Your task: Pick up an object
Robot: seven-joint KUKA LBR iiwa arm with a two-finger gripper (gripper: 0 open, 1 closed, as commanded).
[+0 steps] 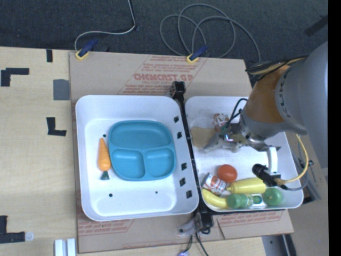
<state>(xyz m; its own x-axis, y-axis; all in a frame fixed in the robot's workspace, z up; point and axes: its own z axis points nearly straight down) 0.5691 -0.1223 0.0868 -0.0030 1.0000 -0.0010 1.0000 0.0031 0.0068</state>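
The gripper (226, 136) is positioned low in the right bin (290, 143); the state of its fingers cannot be determined. A carrot (103, 156) is seen beside a blue plate (142, 149) in the left bin (88, 116).

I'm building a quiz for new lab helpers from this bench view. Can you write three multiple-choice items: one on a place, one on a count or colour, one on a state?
1. Where is the orange carrot?
A. left bin
B. right bin
C. on the cardboard

2. What colour is the divided plate?
A. red
B. blue
C. yellow

3. How does the plate lie?
A. flat in the left bin
B. propped on the bin's rim
C. in the right bin

Answers: 1 A, it lies beside the plate. 2 B, it is light blue. 3 A, it rests on the bin floor.
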